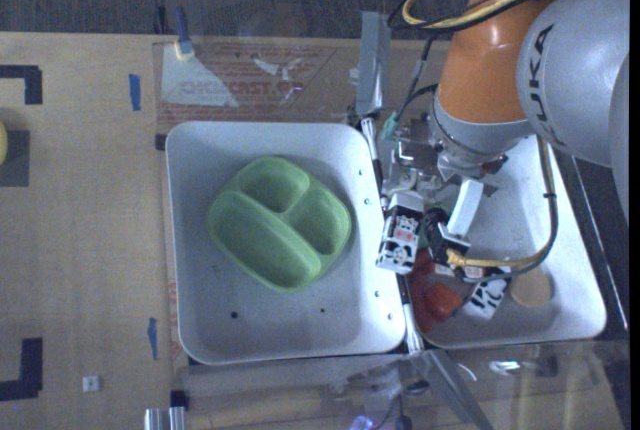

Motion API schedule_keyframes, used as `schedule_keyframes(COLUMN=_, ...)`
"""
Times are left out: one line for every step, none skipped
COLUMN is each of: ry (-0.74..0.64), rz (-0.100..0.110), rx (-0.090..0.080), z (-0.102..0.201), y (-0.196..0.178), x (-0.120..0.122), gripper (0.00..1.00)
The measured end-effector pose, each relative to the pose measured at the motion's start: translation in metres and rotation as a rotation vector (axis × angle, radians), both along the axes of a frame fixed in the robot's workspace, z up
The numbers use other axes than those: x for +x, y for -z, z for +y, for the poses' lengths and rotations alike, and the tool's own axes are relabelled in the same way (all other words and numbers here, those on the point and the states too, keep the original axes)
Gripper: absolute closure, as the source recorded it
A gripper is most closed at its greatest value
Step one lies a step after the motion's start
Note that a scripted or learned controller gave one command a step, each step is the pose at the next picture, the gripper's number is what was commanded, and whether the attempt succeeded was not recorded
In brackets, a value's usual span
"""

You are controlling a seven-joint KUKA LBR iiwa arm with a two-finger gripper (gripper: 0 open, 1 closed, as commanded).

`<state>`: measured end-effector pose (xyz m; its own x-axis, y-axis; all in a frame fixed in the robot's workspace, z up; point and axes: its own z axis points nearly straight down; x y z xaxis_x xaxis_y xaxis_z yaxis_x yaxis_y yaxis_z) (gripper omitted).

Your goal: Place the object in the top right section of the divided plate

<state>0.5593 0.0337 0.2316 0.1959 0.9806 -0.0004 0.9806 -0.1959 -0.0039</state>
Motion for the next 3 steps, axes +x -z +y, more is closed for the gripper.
schedule_keyframes(ry=0.034, rz=-0.003, rx=-0.001, z=0.051, y=0.009, x=0.015, gripper=1.00)
schedule_keyframes(ry=0.028, rz=-0.004, rx=-0.001, z=0.068, y=-0.022, x=0.064, gripper=1.00)
schedule_keyframes(ry=0.088, rz=-0.003, rx=-0.001, z=0.118, y=0.003, x=0.102, gripper=1.00)
